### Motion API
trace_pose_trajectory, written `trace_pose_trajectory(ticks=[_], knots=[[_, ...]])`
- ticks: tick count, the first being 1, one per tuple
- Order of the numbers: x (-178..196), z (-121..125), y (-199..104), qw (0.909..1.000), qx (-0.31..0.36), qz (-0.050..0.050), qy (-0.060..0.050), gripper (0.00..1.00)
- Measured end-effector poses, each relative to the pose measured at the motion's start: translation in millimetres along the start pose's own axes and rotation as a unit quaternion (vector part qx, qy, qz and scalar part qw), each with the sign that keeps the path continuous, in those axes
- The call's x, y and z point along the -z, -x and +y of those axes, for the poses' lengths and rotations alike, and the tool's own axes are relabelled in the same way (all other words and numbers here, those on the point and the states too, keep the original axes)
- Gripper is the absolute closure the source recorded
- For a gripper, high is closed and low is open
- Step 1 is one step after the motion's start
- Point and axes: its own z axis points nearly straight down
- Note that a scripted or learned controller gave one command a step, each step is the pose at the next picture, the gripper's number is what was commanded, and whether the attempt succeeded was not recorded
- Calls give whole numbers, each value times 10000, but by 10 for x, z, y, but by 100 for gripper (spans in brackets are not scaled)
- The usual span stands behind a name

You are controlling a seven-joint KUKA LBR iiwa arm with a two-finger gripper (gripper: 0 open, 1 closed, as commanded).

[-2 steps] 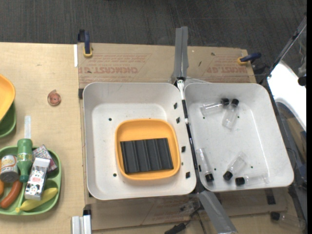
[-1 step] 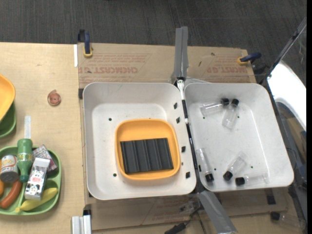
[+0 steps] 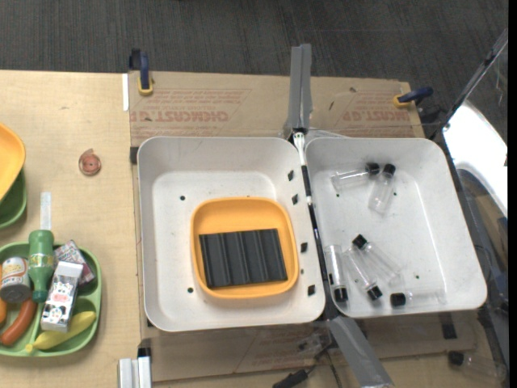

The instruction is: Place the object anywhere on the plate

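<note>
An orange square plate (image 3: 242,212) sits in the middle of the left white bin (image 3: 166,217). A dark grey ridged slab (image 3: 244,258) lies flat on the plate, covering its lower centre. In the right white bin (image 3: 432,208) lie several clear vials with black caps: two near the back (image 3: 380,186), one in the middle (image 3: 365,250), and a few along the front left (image 3: 355,277). A loose black cap (image 3: 397,300) rests near the bin's front edge.
A green tray (image 3: 85,330) of toy food and a small bottle stands on the wooden table at far left, with a yellow bowl (image 3: 8,164) behind it. Clamps (image 3: 141,71) (image 3: 412,97) hold the cardboard sheet behind the bins. A grey post (image 3: 300,87) rises between the bins.
</note>
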Motion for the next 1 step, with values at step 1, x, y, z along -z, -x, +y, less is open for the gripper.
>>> trace_pose_trajectory(ticks=[1], knots=[[-7,-167,265,9775,2109,-7,1,0]])
